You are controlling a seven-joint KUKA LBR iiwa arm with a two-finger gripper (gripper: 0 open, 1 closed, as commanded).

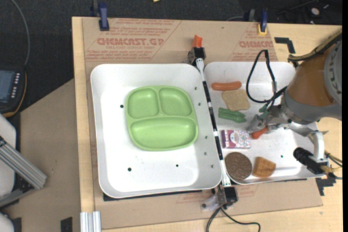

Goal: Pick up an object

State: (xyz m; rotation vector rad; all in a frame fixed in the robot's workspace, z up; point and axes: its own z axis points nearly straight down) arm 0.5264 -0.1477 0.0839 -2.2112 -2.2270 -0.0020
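Brown round cookie (238,165) lies near gripper (257,130), whose grip state I cannot tell

Small orange piece (261,131) lies in the right bin (283,69), beside the pink packet (236,139)

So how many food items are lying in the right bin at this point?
6: hot dog at the back, bread slice, green piece, pink packet, brown round patty, and waffle piece at the front. The arm may hide more.

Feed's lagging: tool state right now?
Tool: cannot be told; it sits low in the right bin by a small orange-red object.
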